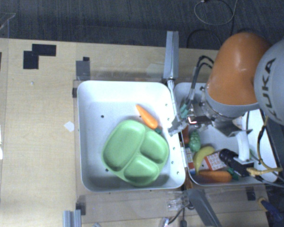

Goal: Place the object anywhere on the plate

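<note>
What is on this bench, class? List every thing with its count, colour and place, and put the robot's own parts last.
Bench: 1, pale wood, under both bins.
Left bin: 1, white, middle of the view.
Right bin: 1, white, beside the left bin.
Plate: 1, green, divided into compartments, in the left bin.
Left-bin carrot: 1, orange, by the plate's upper right rim.
Banana: 1, yellow, right bin.
Small green item: 1, green, right bin, above the banana.
Packet: 1, red and white, beside the banana.
Right-bin carrot: 1, orange, right bin's near edge.
Arm: 1, grey with an orange band, over the right bin.
Gripper: 1, at the wall between the bins.
</note>
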You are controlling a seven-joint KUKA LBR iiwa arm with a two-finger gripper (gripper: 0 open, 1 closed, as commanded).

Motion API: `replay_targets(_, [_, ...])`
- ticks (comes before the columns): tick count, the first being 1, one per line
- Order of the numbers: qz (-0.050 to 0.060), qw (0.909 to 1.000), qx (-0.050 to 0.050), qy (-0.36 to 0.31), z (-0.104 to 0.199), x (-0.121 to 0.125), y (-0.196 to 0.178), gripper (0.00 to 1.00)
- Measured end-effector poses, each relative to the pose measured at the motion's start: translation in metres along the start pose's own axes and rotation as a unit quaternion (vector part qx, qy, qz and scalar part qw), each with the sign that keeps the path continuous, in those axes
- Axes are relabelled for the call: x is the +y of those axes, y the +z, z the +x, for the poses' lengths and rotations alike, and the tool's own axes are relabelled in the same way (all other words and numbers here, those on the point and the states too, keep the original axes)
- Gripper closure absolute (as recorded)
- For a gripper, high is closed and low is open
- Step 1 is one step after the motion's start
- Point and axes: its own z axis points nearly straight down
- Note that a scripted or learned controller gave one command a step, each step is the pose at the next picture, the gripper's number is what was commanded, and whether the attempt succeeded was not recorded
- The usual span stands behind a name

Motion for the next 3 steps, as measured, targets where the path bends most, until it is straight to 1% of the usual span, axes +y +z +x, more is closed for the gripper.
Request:
replay_targets(1, [0.002, 0.9990, 0.000, 0.045, 0.089, 0.038, 0.063, 0.00])
replay_targets(2, [-0.016, 0.9971, 0.006, 0.074, 0.152, 0.033, 0.165, 0.00])
replay_targets(3, [-0.016, 0.9971, 0.006, 0.074, 0.152, 0.032, 0.165, 0.00])
